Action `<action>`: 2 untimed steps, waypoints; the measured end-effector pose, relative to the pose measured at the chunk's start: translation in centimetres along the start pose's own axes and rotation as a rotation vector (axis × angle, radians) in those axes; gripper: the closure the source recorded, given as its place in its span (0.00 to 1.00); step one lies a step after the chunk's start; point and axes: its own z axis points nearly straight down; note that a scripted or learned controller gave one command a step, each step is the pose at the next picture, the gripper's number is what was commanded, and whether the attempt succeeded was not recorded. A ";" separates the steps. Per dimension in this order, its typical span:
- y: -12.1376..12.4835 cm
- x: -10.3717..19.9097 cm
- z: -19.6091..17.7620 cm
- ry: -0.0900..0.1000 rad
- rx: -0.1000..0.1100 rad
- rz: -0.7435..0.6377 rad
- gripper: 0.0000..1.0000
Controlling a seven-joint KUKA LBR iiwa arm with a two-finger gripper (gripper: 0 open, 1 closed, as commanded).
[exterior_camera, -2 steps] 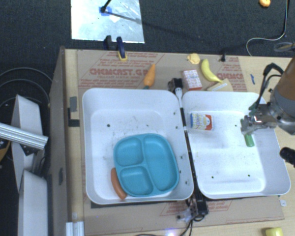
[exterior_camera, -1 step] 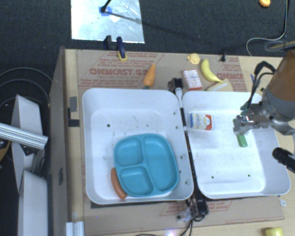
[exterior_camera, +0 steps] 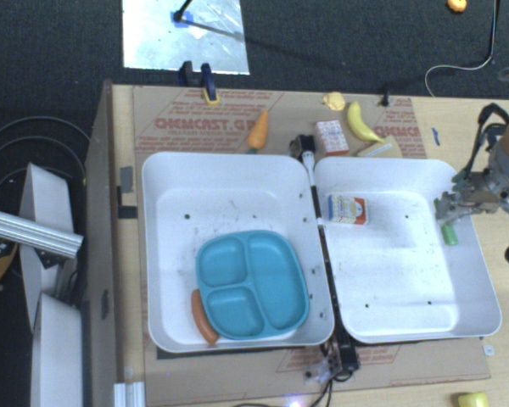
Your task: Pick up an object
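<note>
Gripper (exterior_camera: pixel 458 203) sits at the right bin's (exterior_camera: pixel 407 312) right rim; its opening cannot be judged, though a green piece (exterior_camera: pixel 450 233) hangs just below it. Well left, a carton (exterior_camera: pixel 346 209) lies flat, long axis left-right. Left bin (exterior_camera: pixel 165 227) holds a blue tray (exterior_camera: pixel 250 285) and sausage (exterior_camera: pixel 204 316). Cardboard-topped bench (exterior_camera: pixel 204 117), dark floor (exterior_camera: pixel 51 41).

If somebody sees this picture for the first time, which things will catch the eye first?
Most striking is the blue divided plate lying in the left bin, with an orange sausage-shaped toy beside its lower left edge. Next come the small carton in the right bin and the yellow banana on the cardboard behind it.
</note>
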 end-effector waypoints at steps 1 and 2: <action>3.7 7.3 -1.9 0.006 -0.002 -0.015 1.00; 3.5 6.8 -1.8 0.003 0.002 -0.007 0.00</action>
